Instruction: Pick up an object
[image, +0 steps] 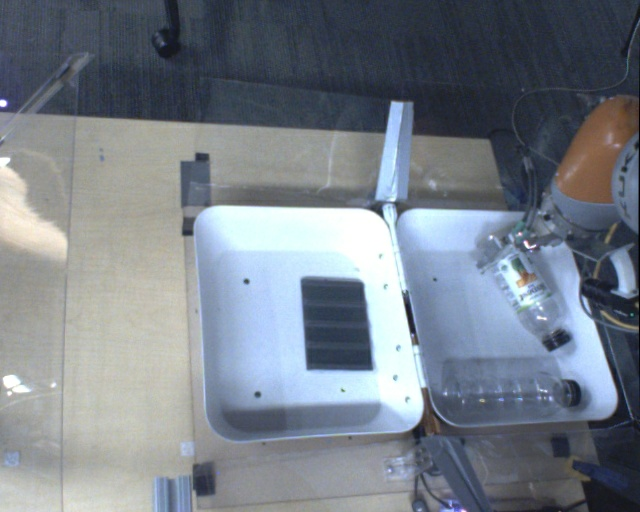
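Hand (527, 238) sits at the base of the small bottle (524, 284); can't tell its state from here. Thin, slick plastic, so I'd pinch mid-body, gently.

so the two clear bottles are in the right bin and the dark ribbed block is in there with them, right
Not quite. The camera view shows the dark ribbed block in the left bin, alone. The two clear bottles do lie in the right bin.
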